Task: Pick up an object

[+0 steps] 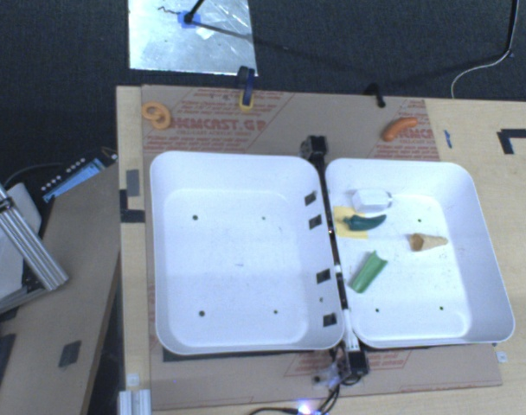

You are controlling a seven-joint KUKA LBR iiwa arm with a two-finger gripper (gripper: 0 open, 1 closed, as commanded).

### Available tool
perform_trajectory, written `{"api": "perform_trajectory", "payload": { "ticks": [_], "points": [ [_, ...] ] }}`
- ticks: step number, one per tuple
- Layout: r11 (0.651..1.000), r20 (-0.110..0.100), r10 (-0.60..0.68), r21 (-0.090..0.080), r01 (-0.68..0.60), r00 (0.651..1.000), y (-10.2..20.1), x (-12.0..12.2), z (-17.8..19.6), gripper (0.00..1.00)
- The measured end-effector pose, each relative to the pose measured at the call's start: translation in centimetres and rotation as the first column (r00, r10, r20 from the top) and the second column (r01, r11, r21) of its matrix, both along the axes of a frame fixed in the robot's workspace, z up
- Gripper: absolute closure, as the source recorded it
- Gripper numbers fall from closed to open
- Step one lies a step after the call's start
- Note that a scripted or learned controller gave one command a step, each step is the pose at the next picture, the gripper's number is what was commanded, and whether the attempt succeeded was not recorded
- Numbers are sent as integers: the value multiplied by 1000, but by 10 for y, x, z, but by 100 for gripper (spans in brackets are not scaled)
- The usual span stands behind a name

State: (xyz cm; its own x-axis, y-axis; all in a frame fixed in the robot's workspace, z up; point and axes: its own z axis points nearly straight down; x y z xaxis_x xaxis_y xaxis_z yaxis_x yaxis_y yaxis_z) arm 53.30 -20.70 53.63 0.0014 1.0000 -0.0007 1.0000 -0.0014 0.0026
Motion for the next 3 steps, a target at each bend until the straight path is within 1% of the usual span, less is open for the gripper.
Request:
{"api": "perform_trajectory", "payload": {
  "ticks": [1,2,3],
  "points": [
    [1000,1,1,0,-1,1000,0,-48,0,100],
    [1000,-14,11,5,-11,1000,87,-47,-202,100],
    [1000,4,7,-1,-7,1000,82,-45,-182,100]
  ]
}}
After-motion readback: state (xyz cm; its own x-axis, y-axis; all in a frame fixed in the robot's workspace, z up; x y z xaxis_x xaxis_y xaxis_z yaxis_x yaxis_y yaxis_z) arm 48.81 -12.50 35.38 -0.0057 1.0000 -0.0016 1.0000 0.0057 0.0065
